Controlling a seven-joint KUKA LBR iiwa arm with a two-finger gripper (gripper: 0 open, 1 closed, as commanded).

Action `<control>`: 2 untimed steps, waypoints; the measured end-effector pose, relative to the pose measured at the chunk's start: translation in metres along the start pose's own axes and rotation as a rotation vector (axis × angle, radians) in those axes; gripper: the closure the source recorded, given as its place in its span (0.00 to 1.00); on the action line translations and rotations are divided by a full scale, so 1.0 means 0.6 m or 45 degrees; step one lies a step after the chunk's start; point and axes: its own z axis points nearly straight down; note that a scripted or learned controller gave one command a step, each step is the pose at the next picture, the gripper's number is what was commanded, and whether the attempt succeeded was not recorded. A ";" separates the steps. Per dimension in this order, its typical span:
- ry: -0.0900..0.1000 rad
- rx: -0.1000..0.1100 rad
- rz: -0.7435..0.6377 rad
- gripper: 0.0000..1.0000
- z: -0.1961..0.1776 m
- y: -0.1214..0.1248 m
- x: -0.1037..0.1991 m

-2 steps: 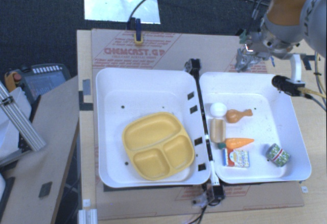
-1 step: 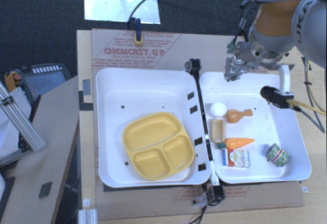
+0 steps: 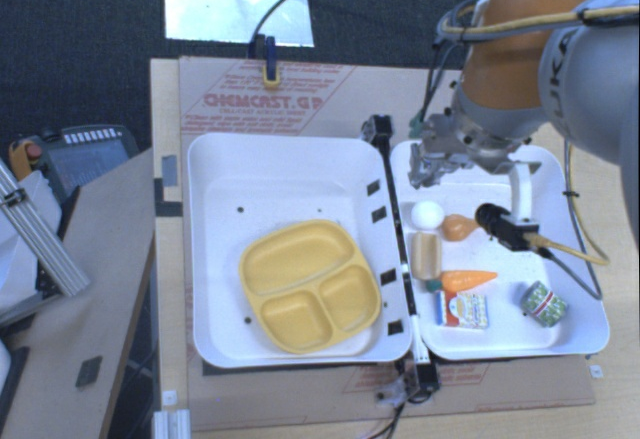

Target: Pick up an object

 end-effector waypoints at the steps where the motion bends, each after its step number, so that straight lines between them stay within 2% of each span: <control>1: -0.001 0.000 0.001 1.00 0.015 -0.044 0.054; 2: 0.000 0.001 0.000 1.00 0.027 -0.109 0.117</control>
